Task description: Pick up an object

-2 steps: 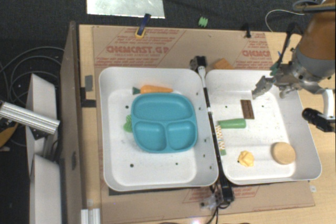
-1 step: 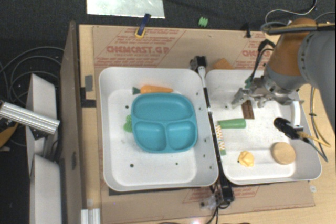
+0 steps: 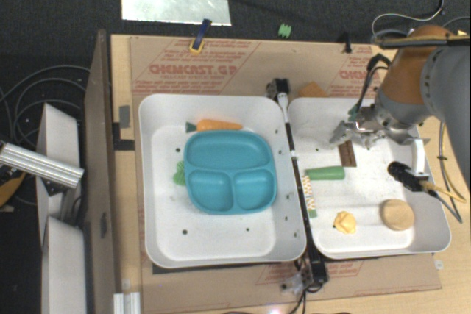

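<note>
Bins side by side: the left bin (image 3: 158, 180) carries a blue divided tray (image 3: 229, 171) with a carrot (image 3: 218, 126) touching its 12 o'clock edge. In the right bin (image 3: 324, 239), the gripper (image 3: 358, 130) sits at 12 o'clock — I cannot tell its grip — with a brown bar (image 3: 346, 154) just below, a green cylinder (image 3: 324, 173) near centre, a tan round (image 3: 397, 215) and yellow piece (image 3: 345, 221) at 5 and 6

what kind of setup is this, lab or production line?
Likely a research lab grasping rig: a robot arm over two white bins, toy food like a carrot, loose cables on the floor.
</note>
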### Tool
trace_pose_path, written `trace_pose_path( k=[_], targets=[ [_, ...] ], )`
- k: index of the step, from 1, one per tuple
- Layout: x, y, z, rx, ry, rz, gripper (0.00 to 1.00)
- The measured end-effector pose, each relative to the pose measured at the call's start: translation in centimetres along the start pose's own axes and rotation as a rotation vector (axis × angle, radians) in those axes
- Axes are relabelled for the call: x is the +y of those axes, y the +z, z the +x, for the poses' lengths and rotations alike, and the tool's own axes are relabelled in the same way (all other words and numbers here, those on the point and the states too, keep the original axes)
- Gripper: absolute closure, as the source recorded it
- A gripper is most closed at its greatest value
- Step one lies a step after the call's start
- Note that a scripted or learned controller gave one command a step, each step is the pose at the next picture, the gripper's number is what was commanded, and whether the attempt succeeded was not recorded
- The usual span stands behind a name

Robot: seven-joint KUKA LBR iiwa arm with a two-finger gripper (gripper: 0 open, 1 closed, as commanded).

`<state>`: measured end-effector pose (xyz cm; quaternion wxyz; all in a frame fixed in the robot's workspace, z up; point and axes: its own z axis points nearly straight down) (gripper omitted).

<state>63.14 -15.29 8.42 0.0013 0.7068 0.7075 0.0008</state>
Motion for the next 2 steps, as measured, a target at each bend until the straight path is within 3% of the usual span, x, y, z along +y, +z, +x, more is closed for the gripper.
trace_pose_path(
  k=[1, 2],
  targets=[
    [0.1, -1.2, 0.1, 0.000, -0.002, -0.003, 1.00],
    [-0.7, -10.7, 7.7, 0.002, -0.011, -0.008, 1.00]
  ],
)
